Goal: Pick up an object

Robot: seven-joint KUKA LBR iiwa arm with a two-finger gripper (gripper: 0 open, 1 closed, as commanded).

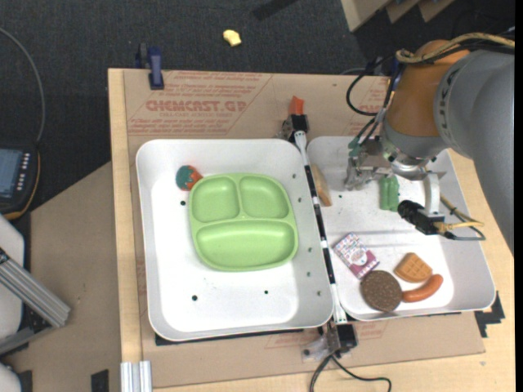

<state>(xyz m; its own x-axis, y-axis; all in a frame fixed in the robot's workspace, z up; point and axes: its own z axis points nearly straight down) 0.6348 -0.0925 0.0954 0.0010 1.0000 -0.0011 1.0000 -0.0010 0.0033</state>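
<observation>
- The gripper (364, 172) was over the right bin (458, 243); its opening could not be told.
- The green piece (388, 193) beside it looked light and stiff, best taken across its narrow sides.

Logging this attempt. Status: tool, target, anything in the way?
Tool low over right bin, far end, hold unconfirmed. Green object beside it. Pink packet, brown disc, sausage apart, nearer front.
</observation>
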